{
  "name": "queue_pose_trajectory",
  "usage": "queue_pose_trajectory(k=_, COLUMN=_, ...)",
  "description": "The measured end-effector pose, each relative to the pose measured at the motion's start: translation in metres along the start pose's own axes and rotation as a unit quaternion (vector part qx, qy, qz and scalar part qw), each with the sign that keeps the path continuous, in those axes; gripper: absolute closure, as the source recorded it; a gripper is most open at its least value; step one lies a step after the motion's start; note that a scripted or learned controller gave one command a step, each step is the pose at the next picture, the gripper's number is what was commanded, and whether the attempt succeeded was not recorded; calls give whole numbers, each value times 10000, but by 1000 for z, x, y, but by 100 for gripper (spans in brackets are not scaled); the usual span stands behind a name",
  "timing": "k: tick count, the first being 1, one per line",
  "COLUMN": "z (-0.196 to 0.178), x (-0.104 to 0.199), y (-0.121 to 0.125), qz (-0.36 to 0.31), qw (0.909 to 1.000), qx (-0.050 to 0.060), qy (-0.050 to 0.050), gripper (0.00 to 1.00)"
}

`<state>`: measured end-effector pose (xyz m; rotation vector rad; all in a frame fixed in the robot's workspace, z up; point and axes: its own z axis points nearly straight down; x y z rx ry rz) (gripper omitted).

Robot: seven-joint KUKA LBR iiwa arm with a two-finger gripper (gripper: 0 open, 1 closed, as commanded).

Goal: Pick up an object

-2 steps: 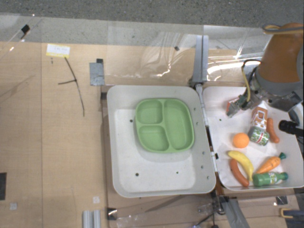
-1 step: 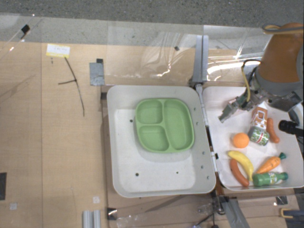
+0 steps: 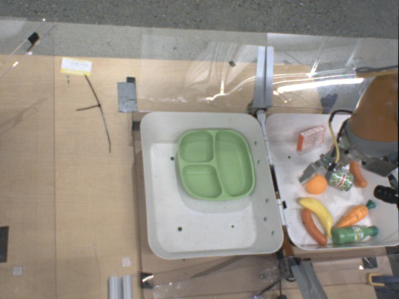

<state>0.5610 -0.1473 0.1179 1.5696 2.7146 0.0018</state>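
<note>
We've got the gripper point(image 3: 325, 167) down in the right bin point(image 3: 288, 136), right over a small orange ball point(image 3: 317, 184) and a green-and-white can point(image 3: 341, 179). Honestly we can't tell its state from here. The likeliest target is the ball, just beside the can, with a banana point(image 3: 317, 209) just below it. It looks like light plastic toy food: stiff, smooth, and round, so it'll probably roll or squirt out. We'd pinch across its middle. The left bin point(image 3: 156, 229) holds 1 green divided plate point(image 3: 216, 164).
</note>
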Motion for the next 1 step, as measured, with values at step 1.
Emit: queue_pose_trajectory(k=1, z=26, x=36, y=-2, qz=392, qw=9992, qx=0, qy=8, gripper=0)
